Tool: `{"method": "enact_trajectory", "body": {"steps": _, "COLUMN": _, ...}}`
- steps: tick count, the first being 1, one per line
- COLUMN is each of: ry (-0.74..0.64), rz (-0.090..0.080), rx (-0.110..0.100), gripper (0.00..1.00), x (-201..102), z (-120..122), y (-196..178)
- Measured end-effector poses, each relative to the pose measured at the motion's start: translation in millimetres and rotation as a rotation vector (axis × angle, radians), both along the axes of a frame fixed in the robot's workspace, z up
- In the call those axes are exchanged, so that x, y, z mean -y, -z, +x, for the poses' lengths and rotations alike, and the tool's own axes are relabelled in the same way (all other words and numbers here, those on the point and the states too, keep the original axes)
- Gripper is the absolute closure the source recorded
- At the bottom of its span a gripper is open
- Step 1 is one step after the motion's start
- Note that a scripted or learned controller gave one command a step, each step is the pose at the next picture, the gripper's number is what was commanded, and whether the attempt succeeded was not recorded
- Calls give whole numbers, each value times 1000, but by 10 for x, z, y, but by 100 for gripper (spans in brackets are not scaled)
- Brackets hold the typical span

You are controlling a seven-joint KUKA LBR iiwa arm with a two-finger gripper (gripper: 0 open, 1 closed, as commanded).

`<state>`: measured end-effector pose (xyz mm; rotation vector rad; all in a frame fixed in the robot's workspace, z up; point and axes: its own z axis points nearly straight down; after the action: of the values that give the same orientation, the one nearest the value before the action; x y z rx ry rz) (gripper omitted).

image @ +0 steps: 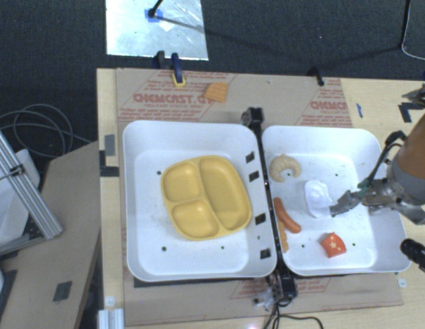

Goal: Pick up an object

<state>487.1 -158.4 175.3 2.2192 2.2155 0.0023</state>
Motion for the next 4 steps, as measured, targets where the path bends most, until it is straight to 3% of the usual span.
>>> {"method": "enact_trajectory", "body": {"steps": 1, "ry": -8, "rz": 4, "rx": -5, "gripper": 0, "x": -663, "z": 159, "y": 422}}
{"method": "enact_trajectory", "body": {"steps": 2, "ry": -5, "rz": 7, "rx": -4, "gripper": 0, "x": -756, "z": 217, "y": 883}}
{"method": "enact_trajectory", "body": {"steps": 3, "ry": -1, "rz": 3, "rx": -3, "gripper": 0, "x": -555, "z": 19, "y": 600}}
{"method": "enact_trajectory", "body": {"steps": 4, "ry": -6, "rz": 3, "rx": -2, "gripper": 0, "x": -479, "z": 406, "y": 914}}
